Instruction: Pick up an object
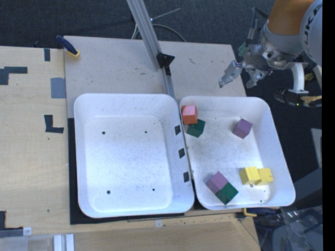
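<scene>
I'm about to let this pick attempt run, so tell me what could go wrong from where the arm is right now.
1. The red block touches a green block close to the right bin's wall, so the tool may hit the rim or nudge both.
2. The other green block is tucked against a purple block, and the yellow blocks sit joined; a grasp could slip or shove neighbours.
3. The lone purple block looks safest.
</scene>
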`<state>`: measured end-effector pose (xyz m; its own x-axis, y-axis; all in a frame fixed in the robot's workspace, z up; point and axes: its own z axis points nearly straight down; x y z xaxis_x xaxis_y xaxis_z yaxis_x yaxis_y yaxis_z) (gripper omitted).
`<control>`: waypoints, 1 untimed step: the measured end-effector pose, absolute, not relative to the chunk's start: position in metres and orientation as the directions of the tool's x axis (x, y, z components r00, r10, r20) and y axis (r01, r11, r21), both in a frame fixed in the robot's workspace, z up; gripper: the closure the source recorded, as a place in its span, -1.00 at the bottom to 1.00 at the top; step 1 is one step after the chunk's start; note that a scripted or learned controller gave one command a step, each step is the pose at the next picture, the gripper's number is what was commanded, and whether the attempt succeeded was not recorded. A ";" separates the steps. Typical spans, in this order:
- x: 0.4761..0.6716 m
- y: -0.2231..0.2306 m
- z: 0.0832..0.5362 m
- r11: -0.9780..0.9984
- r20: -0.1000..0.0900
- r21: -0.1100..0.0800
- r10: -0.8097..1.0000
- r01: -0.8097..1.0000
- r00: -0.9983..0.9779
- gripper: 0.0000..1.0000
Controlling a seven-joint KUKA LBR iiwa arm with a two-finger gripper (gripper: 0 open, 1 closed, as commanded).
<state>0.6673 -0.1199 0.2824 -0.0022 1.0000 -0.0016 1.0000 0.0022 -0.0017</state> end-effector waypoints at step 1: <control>0.609 -0.157 0.252 -0.004 -0.001 -0.007 1.000 1.000 0.004 -1.00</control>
<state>0.6085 -0.1573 0.2515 0.0042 1.0000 -0.0015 1.0000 -0.0042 -0.0072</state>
